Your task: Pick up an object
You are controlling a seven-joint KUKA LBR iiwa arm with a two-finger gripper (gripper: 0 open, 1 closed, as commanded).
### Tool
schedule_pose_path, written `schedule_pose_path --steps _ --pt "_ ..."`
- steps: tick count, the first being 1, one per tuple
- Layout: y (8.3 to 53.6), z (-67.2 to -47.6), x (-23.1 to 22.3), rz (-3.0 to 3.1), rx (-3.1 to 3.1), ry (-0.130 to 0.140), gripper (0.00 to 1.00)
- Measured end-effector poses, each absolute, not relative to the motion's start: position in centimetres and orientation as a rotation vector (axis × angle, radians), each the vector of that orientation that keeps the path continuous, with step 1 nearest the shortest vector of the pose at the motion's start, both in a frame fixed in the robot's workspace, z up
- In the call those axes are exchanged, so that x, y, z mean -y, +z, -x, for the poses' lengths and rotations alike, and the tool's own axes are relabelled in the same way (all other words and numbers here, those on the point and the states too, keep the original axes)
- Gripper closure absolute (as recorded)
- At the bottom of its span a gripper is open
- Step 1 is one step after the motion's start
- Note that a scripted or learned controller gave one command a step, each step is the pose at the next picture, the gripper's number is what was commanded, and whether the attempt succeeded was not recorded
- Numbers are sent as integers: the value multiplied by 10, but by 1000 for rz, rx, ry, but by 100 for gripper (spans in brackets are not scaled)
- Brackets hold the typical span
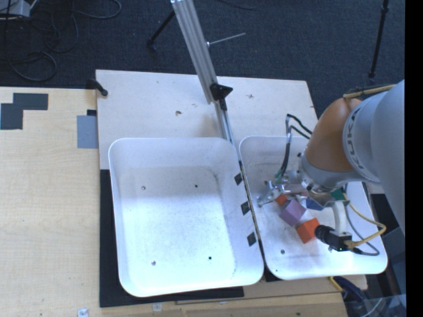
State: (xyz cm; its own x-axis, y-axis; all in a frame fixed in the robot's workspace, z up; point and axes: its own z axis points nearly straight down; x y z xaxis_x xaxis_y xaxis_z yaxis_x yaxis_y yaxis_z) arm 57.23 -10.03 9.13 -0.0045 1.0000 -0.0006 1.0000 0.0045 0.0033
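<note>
Seen from above at a slant: two shallow white plastic bins side by side on a pale wooden counter [46,197], the left white bin [173,216] larger in view, the right white bin [291,259] partly covered by the arm. Reaching in from the right, a grey arm with an orange band above the wrist [360,140], bent down over the right bin. At its end, the metal pincer [283,191], low inside the right bin near the wall shared with the left bin. Cannot tell whether open or clenched; the tip too cluttered by cables and metal parts to make out, and no object clearly seen in its grip.

Just beside the pincer, toward the near edge: a small lilac purple block [293,212], tilted, resting on the bin floor. Touching or nearly touching it, nearer the camera: a small orange block [307,230]. Behind these, partly hidden under the wrist: a small blue piece [314,203] and a bit of green [339,193], shapes unclear. All lying in the right bin, in its middle part.

Behind the bins, a slanted silver aluminium rail [198,51] rising from the seam between them toward the top of the view. Beyond the counter, dark blue carpet floor [284,32] with black cables.
</note>
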Motion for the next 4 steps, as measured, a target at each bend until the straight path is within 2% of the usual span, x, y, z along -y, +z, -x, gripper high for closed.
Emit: schedule_pose_path --steps 1,2,3,4 --pt "102 -571 102 -2218 -2224 2 100" --pt "101 -571 102 -2217 -2226 1 0" --pt "101 -571 102 -2217 -2226 0 0" --pt "93 -532 107 -2220 -2217 4 0"
